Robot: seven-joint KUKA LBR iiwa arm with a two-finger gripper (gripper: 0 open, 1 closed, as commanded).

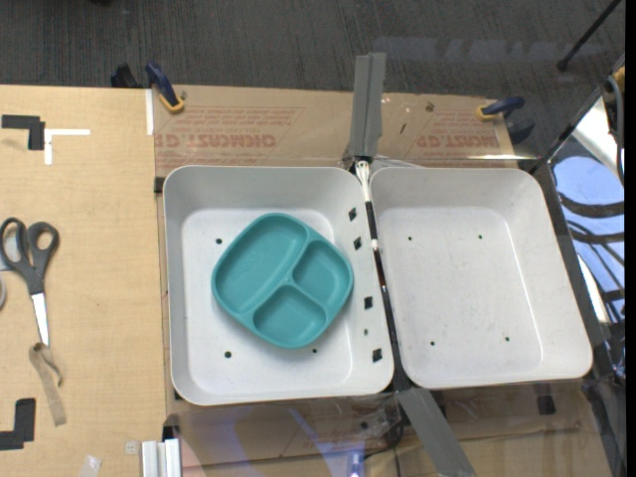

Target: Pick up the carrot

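Carrot and claw state: cannot tell; teal divided plate [283,279] lies inside left bin [189,366].

1. The two white bins [452,361] look like smooth plastic with a soft shine.
2. The teal plate [283,279] seems matt plastic, smooth.
3. The tabletop [84,266] looks like pale wood, matt.
4. The cardboard [258,132] is brown and dull.
5. The scissors [33,266] have shiny metal blades and grey handles.
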